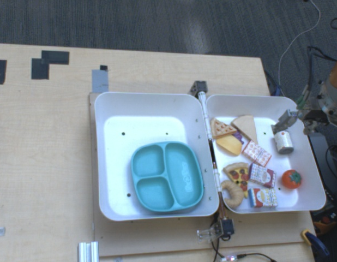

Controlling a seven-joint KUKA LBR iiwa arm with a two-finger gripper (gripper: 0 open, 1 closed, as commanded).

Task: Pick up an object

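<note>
The pincer (298, 123) hangs over the right bin's (313, 165) far right corner, spread wide and gripping nothing, with the small silver can (283, 142) lying on the bin floor just beside it at seven o'clock. Farther down at six o'clock sits the red tomato (291, 179), and at eight o'clock the pink carton (257, 154) and pizza slice (237, 172). Out at nine o'clock lies the cheese wedge (230, 144), and beyond it, in the left bin (116, 113), the teal divided plate (167, 176).
</note>
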